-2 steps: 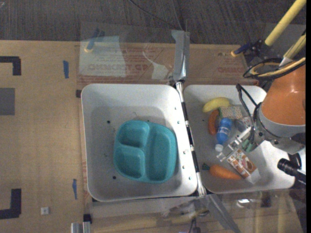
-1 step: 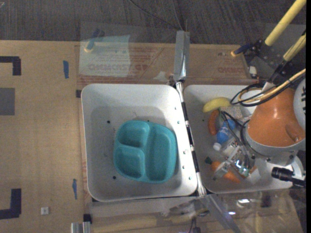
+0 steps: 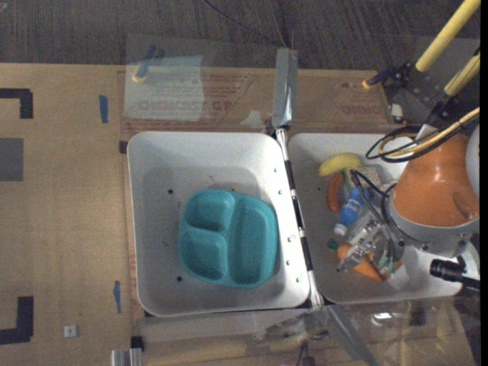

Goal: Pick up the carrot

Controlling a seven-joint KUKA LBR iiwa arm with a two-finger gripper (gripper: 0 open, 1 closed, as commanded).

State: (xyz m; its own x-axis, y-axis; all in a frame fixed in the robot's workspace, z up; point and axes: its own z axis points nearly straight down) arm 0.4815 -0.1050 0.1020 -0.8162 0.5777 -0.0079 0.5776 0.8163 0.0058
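The carrot (image 3: 371, 270), orange with a bit of green at its right end, lies in the right bin (image 3: 305, 152) near the front wall. My gripper (image 3: 360, 252) hangs low in that bin, directly over the carrot's left part and hiding some of it. The grey arm with its orange band (image 3: 435, 189) covers the bin's right half.
A yellow banana (image 3: 340, 163), an orange curved item (image 3: 333, 195) and a blue bottle (image 3: 349, 209) lie close behind the gripper. The left bin (image 3: 152, 166) holds a teal divided plate (image 3: 228, 237). Cables and yellow rods stand at the back right.
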